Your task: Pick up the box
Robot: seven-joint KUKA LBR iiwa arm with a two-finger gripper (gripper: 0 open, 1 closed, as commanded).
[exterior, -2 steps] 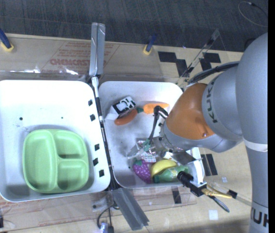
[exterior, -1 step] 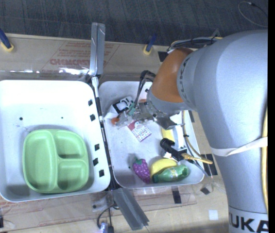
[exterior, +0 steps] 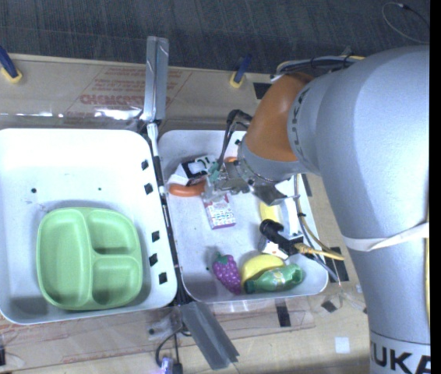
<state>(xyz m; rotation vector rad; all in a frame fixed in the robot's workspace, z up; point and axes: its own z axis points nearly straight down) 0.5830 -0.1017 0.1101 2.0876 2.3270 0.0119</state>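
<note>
The box (exterior: 220, 212) is a small white carton with pink print, in the middle of the right bin (exterior: 314, 285). My gripper (exterior: 218, 184) is directly at the box's far end, touching or nearly touching its top edge. The wrist and the orange band cover the bin's far right part. I cannot make out whether the box is gripped or just lying on the bin floor under the gripper.
An orange carrot (exterior: 185, 188) and a black-and-white packet (exterior: 197, 165) lie left of the gripper. Purple grapes (exterior: 226, 273), a yellow fruit (exterior: 261, 266) and a green item (exterior: 281, 278) crowd the near edge. The left bin (exterior: 18, 154) holds a green divided plate (exterior: 89, 257).
</note>
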